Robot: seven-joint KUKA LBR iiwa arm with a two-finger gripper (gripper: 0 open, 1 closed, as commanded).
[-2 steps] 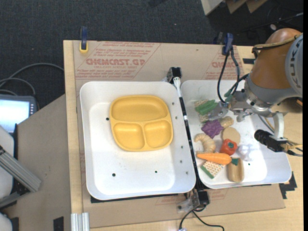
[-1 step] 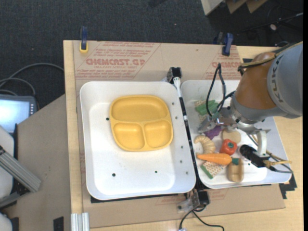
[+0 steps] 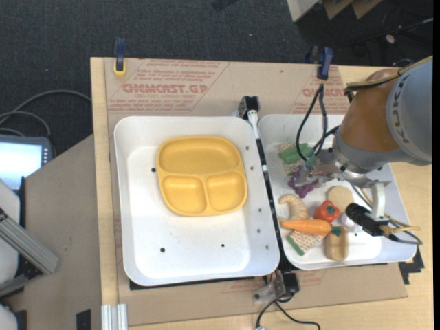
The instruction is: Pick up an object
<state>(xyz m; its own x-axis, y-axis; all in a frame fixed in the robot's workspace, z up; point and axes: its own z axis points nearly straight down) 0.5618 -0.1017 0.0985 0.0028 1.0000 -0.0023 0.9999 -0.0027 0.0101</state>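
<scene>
Two white bins sit side by side on the surface [image 3: 165,81]. The left bin [image 3: 137,184] carries a yellow divided plate [image 3: 202,174]. The right bin [image 3: 392,249] carries the candidates for pickup: a carrot [image 3: 305,227], a green piece [image 3: 290,154], a purple piece [image 3: 300,179], a tomato [image 3: 327,211] and a tan bread-like piece [image 3: 336,245]. We see the arm [image 3: 385,126] low over the right bin's middle, its hand [image 3: 322,165] near the purple piece; we cannot tell its state. We judge the pickup not yet done: nothing appears lifted.
</scene>
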